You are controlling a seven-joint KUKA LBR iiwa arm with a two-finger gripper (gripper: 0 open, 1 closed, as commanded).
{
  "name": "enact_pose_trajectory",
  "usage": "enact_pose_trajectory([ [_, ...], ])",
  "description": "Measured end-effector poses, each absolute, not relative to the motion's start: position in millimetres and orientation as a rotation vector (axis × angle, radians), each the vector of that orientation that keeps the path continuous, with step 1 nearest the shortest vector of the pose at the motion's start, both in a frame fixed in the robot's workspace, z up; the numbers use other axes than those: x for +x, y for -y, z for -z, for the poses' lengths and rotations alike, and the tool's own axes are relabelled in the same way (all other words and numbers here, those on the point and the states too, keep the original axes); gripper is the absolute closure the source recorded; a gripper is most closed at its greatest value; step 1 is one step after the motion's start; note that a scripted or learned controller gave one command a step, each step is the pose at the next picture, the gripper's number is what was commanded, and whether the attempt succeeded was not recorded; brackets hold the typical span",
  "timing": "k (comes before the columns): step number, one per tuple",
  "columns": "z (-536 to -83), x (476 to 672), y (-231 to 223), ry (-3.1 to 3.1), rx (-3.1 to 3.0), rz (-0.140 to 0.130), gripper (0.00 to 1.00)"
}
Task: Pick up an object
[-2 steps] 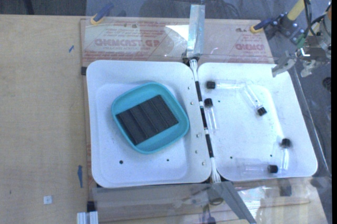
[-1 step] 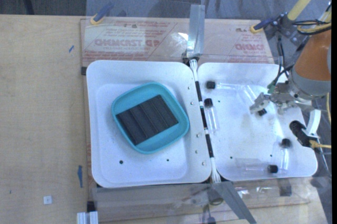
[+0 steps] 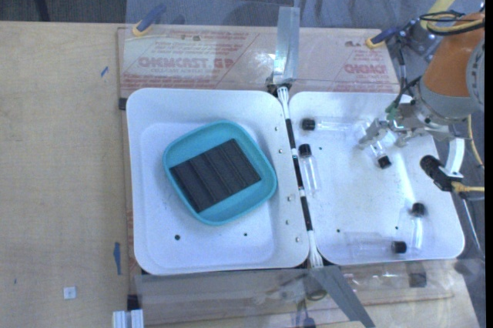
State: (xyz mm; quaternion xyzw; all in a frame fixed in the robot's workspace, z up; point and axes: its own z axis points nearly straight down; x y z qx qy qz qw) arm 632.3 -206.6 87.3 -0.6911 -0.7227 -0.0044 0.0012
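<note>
The wooden bench carries two shallow white bins side by side, and the divider where they meet serves as the landmark. The left bin lies left of the divider, the right bin right of it. The grey arm with its orange band is cut off by the picture's right edge and hangs over the right bin's far right corner.

One teal square dish sits in the left bin, near the divider, with a dark ribbed block lying in it.

The gripper hangs over the upper right bin, well right of the divider. It is a small pale tangle against the white floor, and I cannot tell how its pincer stands or whether anything is in it.

The clear tubes with black caps are hard to make out on the white. About six caps can be counted in the right bin: one tube lies just beside the divider, one cap sits near its upper end, another just below the gripper, and two tubes lie toward the near right corner.
</note>
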Motion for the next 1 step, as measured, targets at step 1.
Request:
enact_pose_trajectory([
  [1, -98.9, 633.5, 207.6, 2.277, -2.172, 0.010, 1.00],
])
